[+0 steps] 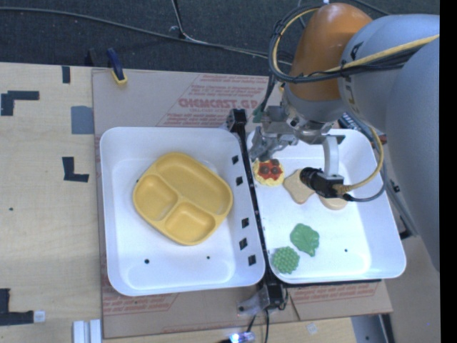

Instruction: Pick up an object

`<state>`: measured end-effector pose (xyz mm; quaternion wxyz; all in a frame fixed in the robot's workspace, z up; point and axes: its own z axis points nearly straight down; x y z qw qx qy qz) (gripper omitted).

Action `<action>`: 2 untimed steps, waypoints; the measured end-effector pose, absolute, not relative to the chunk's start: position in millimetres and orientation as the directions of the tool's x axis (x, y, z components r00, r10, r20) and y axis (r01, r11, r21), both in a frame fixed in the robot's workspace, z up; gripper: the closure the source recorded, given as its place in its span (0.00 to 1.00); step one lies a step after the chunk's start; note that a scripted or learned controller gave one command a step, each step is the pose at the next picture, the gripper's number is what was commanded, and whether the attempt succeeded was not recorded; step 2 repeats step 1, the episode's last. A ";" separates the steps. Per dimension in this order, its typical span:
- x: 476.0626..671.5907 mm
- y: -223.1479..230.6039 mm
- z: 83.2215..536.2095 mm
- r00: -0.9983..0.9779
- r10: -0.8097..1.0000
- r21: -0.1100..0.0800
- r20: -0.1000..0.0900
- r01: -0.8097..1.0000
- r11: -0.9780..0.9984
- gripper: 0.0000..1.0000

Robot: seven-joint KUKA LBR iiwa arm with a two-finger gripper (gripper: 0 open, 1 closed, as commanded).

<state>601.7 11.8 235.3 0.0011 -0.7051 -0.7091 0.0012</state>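
While gripper (268, 148) hangs over pizza slice (269, 171), can't tell its state; slice's direction/long axis unclear.

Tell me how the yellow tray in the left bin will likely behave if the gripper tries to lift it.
The yellow tray looks like moulded plastic, so it is probably stiff and light. It is wide with three shallow compartments and lies flat on the left bin, so a two-finger gripper would likely need its rim. Held at one edge, it may tilt or slip.
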 end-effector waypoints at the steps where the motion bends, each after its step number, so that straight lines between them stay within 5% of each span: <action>1: 592.6 72.7 233.1 -0.008 1.000 -0.004 0.001 1.000 0.008 1.00; 2: 592.6 72.7 233.1 -0.008 1.000 -0.004 0.001 1.000 0.008 1.00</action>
